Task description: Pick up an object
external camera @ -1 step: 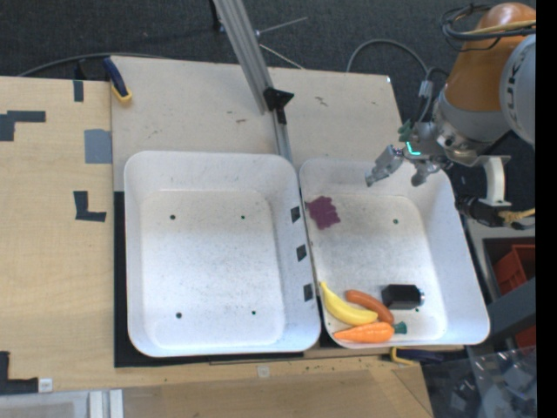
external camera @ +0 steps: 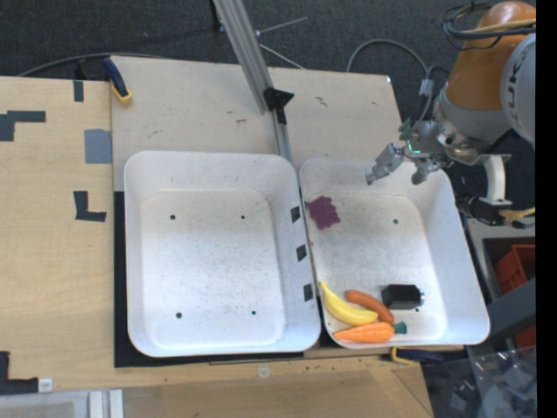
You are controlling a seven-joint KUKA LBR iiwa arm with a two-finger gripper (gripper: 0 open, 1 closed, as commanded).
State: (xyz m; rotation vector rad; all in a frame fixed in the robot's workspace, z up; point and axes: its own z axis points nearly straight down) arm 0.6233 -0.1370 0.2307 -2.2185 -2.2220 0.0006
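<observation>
Hovering hand (external camera: 399, 171) — open, holding nothing

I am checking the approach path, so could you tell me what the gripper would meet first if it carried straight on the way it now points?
The gripper hangs over the right bin's far edge, fingers spread. Going straight down, it would probably meet bare bin floor first. The purple object lies off to its left, though depth is hard to judge.
</observation>
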